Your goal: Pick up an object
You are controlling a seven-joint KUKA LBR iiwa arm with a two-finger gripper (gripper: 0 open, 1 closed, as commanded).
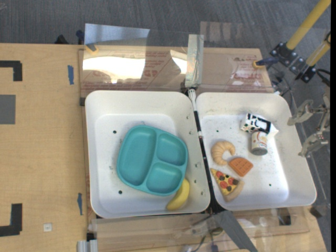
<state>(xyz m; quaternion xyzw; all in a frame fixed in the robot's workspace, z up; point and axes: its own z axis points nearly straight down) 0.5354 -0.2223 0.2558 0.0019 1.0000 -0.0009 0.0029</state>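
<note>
Pincer: cannot tell how far open it is, or whether it has hold of anything; no grasp can be credited. Its place cannot be fixed either, so positions are logged by the side its arm reaches in from. Tabletop [37,140] bears two white bins. The right bin [273,105], on the arm's entry side, holds the small candidates: a black-and-white carton [255,124] touching or just beside a tipped can [259,142], then a croissant [223,151], an orange waffle [241,166] and a pizza slice [227,182] grouped close together toward the divide between the bins. The left bin [100,104], the far reach, holds a teal divided plate [152,160] with a banana [180,196] lying against its near corner, close to the bin wall. Judged risks: the can lies on its side and would likely roll out of a closing grip unless it is taken across its length. The carton crowds it, so a descent there may pinch both or knock one aside. Waffle and pizza slice are flat and low, so the grip may skate over them or strike the bin floor. The croissant's curve could let it slip free. The plate looks too wide except at its rim. The banana sits tight between plate and wall, leaving little room to straddle it. Best bet appears to be the croissant.
</note>
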